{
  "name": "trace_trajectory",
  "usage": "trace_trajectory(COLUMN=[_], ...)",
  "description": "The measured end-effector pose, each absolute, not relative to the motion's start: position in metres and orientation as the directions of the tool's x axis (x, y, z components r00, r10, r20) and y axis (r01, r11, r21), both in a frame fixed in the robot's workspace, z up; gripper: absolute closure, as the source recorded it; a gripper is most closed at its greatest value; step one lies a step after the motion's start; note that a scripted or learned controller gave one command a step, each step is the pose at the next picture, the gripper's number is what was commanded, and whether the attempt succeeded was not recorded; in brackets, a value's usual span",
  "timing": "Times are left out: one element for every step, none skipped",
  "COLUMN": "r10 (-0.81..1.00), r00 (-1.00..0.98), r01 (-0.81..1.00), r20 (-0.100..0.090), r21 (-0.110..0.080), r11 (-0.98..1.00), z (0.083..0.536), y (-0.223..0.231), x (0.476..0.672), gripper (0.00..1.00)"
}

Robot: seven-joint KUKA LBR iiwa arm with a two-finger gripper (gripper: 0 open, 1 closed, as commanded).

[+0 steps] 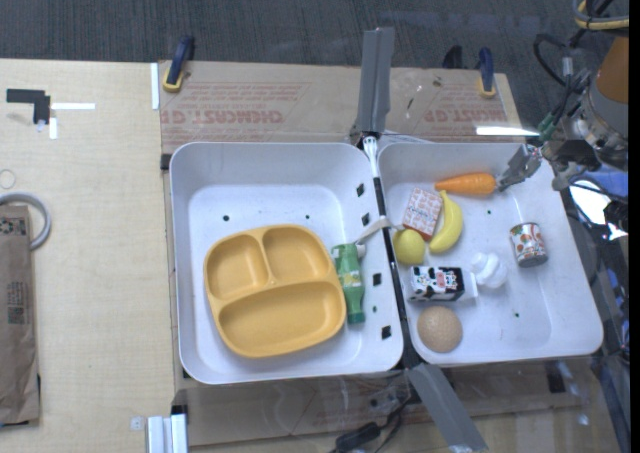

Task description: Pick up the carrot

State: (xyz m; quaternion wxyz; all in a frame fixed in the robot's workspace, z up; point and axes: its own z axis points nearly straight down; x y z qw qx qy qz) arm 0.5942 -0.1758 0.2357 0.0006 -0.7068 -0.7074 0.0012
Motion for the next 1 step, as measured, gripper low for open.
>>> trace_trajectory(r10=[0.999], r00=[-0.045], r01=[0.999], r20=[-0.002], r21=[0.000], r11=[0.045], z=[0.1556], y=[-0.1666], x=[0.6568], gripper=[0.00])
